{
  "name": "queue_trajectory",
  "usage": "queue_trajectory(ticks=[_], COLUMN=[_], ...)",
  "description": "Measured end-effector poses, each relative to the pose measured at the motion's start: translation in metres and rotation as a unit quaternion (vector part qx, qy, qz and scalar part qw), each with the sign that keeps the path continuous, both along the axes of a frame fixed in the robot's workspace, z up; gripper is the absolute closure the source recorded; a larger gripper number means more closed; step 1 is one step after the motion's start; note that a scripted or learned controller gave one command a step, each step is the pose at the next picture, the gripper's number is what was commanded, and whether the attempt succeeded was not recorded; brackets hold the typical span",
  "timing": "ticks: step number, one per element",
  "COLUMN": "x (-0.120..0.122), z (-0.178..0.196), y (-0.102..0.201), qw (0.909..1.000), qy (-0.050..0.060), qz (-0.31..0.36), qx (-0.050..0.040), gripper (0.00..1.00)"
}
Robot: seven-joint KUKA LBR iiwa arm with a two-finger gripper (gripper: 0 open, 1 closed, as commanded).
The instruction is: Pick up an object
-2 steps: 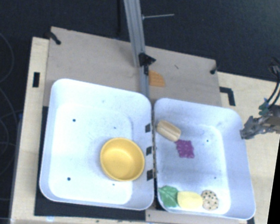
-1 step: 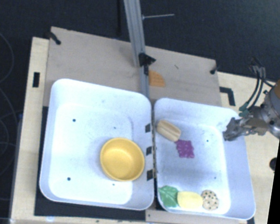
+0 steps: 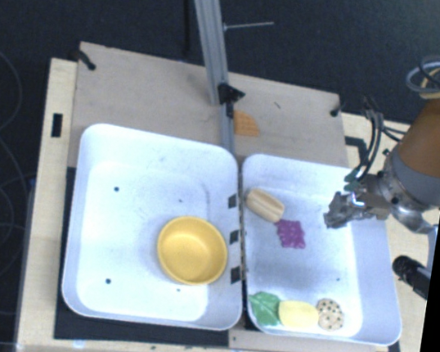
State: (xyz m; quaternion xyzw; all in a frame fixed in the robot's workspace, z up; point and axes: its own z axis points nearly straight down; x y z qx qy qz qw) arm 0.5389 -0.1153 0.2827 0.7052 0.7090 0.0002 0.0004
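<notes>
Just left of claw point(image 3: 338, 217): purple object point(image 3: 292, 235).

One fixed overhead camera, slanting down on both bins point(image 3: 85, 191)

yellow bowl point(image 3: 192, 249): upright, round, in left bin, toward its right wall
tan block point(image 3: 265, 205): lies tilted, right bin, upper left, near the divider
purple piece point(image 3: 292, 235): flat, just right of and below the tan block
green item point(image 3: 265, 307): right bin, near-left corner
pale yellow item point(image 3: 298, 314): between green item and cookie, touching both
cookie point(image 3: 331, 314): round, dark specks, near front wall
</notes>
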Motion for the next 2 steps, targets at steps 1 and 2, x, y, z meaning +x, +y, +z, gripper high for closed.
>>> queue_trajectory(ticks=[1,2], x=[-0.007,-0.020], z=[-0.014,-0.024], y=[0.042,0.088], qw=[1.0000,1.0000], qy=[0.000,0.000], qz=[0.000,0.000], qx=[0.0001,0.0005], gripper=[1.00,1.00])
